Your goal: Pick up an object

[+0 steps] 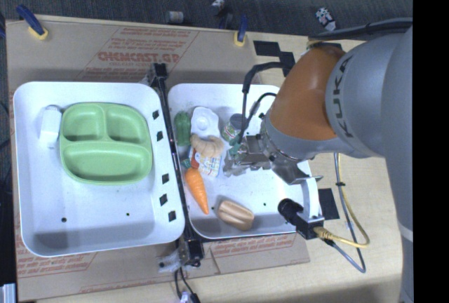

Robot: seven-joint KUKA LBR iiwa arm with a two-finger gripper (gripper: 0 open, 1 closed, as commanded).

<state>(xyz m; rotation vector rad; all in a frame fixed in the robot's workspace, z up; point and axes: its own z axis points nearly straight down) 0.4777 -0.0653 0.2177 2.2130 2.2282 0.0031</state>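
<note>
On the worktop (63, 38) the left bin (35, 224) carries a green tray (105, 142). In the right bin (263, 221) a carrot (197, 189) lies by the left wall, long axis running up and down the view, tip toward the near edge. A bread roll (235, 213) lies beside it. The pincer (235, 158) hangs low over the toy pile (205, 144); whether it is spread or pressed together I cannot tell. Best, I judge, to close across a thing's short axis, clear of neighbours.
</note>
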